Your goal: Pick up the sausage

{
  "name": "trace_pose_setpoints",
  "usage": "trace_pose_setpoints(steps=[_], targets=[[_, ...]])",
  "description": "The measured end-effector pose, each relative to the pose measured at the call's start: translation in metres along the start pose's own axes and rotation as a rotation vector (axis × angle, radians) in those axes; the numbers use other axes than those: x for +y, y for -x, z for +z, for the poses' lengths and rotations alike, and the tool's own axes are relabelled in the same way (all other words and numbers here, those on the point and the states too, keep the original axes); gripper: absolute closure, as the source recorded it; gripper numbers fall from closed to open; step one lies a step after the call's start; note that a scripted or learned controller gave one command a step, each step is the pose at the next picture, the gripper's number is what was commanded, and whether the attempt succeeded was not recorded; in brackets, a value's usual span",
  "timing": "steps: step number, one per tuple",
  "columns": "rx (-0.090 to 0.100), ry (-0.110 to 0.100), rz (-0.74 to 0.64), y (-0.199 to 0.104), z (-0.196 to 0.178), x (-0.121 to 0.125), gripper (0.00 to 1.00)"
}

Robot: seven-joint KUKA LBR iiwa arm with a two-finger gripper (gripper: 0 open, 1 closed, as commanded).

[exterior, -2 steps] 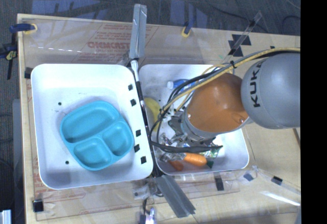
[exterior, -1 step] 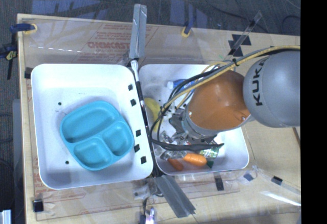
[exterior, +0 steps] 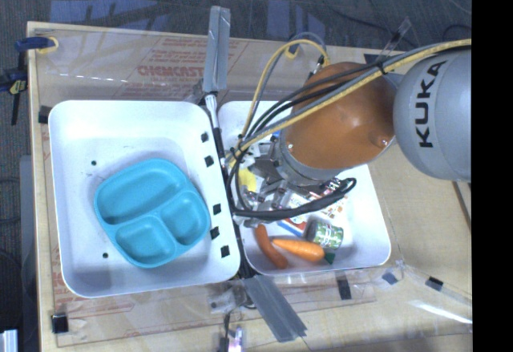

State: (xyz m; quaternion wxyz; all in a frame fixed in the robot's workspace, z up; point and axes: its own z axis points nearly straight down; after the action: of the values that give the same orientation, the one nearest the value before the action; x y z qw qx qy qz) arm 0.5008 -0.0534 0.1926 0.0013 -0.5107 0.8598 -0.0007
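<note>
The sausage (exterior: 269, 247), reddish brown, lies at the front of the right bin (exterior: 377, 230), slanting toward the front wall. An orange carrot (exterior: 298, 248) lies right beside it, touching or nearly so. My gripper (exterior: 258, 196) hangs under the orange band and a tangle of black cables, a short way behind the sausage near the bin's left wall. Cables and wrist cover its fingers.
A green can (exterior: 327, 232) lies next to the carrot, and a yellow item (exterior: 248, 180) peeks out by the gripper. The left bin (exterior: 72, 182) holds a blue divided plate (exterior: 152, 210). A grey divider bar (exterior: 215, 54) runs between the bins.
</note>
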Motion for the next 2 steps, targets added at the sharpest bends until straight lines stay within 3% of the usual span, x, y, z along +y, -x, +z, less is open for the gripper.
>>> trace_pose_setpoints(steps=[1,2], targets=[[0.001,0.001,0.001,0.000,0.000,0.000,0.00],[-0.027,-0.009,-0.261,-0.025,0.069,-0.013,0.00]])
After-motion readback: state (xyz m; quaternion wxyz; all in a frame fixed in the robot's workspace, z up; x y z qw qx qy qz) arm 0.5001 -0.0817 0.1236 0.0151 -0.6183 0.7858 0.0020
